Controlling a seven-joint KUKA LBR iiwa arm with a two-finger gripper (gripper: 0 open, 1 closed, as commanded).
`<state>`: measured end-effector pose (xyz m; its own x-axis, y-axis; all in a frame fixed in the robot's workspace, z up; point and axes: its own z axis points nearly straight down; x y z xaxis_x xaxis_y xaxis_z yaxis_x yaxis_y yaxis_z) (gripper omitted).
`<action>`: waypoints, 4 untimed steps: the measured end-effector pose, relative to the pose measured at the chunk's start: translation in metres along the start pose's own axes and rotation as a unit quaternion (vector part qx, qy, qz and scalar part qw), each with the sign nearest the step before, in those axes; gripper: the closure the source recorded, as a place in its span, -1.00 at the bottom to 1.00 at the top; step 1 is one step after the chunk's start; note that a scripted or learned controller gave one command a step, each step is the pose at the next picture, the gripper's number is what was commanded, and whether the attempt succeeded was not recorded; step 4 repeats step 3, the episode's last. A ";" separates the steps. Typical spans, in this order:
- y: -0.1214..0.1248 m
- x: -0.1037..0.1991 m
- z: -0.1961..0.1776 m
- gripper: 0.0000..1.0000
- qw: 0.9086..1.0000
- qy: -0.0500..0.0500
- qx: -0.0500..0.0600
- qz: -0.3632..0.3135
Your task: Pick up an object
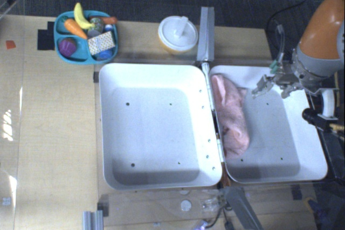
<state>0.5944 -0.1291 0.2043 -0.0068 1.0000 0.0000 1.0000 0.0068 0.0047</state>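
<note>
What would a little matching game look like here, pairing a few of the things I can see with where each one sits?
Things:
1. pink cloth
2. blue tray of toy food
3. white lidded cup
4. pincer

Places:
A. on the bench beyond the bins, by the metal divider post
B. above the right bin, near its far edge
C. lying in the right bin along its left wall
D. on the bench beyond the left bin's far left corner

Pairs: 1-C, 2-D, 3-A, 4-B
</note>
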 end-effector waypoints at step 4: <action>0.062 0.032 0.115 -1.00 0.998 -0.001 -0.004 -0.069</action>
